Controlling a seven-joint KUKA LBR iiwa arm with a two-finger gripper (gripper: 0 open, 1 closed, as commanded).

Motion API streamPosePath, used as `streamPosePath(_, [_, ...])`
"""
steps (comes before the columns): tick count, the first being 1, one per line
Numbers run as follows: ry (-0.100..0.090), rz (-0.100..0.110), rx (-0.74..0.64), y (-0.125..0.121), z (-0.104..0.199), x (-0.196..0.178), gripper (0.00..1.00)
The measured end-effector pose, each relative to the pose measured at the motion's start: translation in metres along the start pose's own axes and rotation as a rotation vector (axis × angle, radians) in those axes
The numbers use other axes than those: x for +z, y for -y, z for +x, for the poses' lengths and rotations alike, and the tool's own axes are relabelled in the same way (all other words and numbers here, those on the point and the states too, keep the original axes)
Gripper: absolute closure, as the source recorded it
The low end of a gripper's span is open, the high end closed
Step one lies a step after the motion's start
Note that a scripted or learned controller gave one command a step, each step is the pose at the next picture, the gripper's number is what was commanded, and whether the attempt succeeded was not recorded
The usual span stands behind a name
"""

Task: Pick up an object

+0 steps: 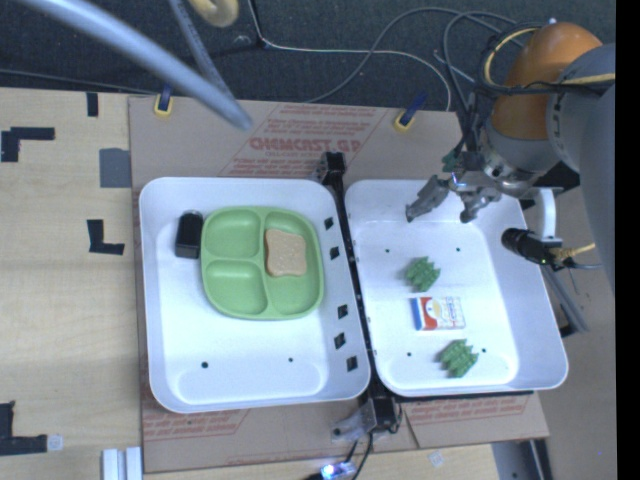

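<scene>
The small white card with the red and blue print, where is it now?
In the camera view, the white card lies flat in the right bin, between two green toys: one just above it and one just below.

Robotics lab, taped cardboard-topped bench [300, 133], twin white bins [160, 298], loose cables [400, 28], grey arm [590, 98]

arm [590, 88]: grey shell | orange band above wrist | yellow cable loop | jaws: 2 dark metal fingers
</scene>
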State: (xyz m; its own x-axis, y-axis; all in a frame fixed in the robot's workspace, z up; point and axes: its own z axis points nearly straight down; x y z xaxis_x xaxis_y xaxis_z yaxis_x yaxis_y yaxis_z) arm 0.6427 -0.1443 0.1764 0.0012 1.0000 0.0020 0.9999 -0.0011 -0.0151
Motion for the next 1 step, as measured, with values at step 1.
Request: streamPosePath(1, [0.002, -0.014, -0.003, -0.0033, 0.0003, -0.0082, 0.00])
